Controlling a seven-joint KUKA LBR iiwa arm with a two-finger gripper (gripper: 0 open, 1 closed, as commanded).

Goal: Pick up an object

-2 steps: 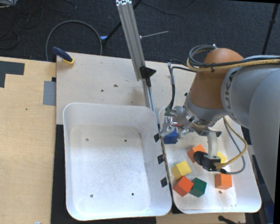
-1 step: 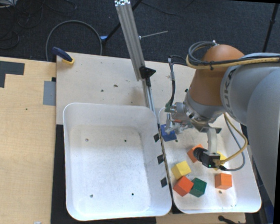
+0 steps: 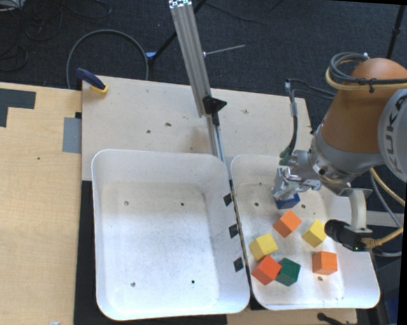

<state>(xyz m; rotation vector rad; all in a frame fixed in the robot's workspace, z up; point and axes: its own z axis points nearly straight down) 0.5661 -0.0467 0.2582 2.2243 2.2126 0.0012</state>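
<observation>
Camera view. Pale bench (image 3: 158, 116) on a dark floor with loose cables; two shallow white bins side by side, a slanted aluminium rail (image 3: 194, 56) rising over the seam between them. My arm (image 3: 365, 111) comes in from the right, orange band above the wrist.

My gripper (image 3: 286, 193) hangs over the upper part of the right bin (image 3: 361, 293). A blue block (image 3: 287, 198) sits right at my fingertips; the jaws appear to be pinching it, though the contact is small in frame and I cannot tell whether the block is off the bin floor.

Other blocks, all nearer the camera than my jaws: orange cube (image 3: 288, 222) just below them; yellow cube (image 3: 314, 233) below and to the right; second yellow cube (image 3: 263, 246) below, slightly left; red-orange cube (image 3: 267, 269) touching a green cube (image 3: 288, 271) further down; another orange cube (image 3: 325, 262) down and to the right.

Left bin (image 3: 107, 186) lies well to the left of my jaws.
</observation>
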